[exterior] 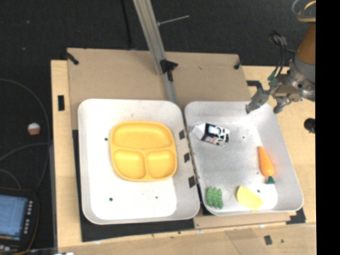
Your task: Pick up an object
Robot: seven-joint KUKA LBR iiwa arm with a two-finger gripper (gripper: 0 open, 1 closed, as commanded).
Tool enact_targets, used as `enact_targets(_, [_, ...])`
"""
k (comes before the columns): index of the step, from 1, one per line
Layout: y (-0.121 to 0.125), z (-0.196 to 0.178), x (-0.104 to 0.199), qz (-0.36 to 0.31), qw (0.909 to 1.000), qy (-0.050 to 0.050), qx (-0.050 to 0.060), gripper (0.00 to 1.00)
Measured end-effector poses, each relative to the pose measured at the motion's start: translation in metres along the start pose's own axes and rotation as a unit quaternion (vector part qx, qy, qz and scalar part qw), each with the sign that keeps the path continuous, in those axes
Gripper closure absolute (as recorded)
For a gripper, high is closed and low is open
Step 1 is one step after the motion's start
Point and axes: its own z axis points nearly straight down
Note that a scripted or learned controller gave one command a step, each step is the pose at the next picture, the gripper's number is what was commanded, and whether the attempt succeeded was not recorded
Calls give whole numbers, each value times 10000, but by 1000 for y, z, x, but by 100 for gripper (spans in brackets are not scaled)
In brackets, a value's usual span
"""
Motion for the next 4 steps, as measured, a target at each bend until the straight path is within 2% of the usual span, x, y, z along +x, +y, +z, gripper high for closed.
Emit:
enact_targets(1, [0,0,-1,-2,10000,-6,3,0])
enact_targets(2, [-4,43,2,13,10000,-3,22,0])
enact_targets(3, [-9,91,-8,22,10000,-3,26,0])
enact_targets(4, [-1,141,-5,2,10000,-1,26,0])
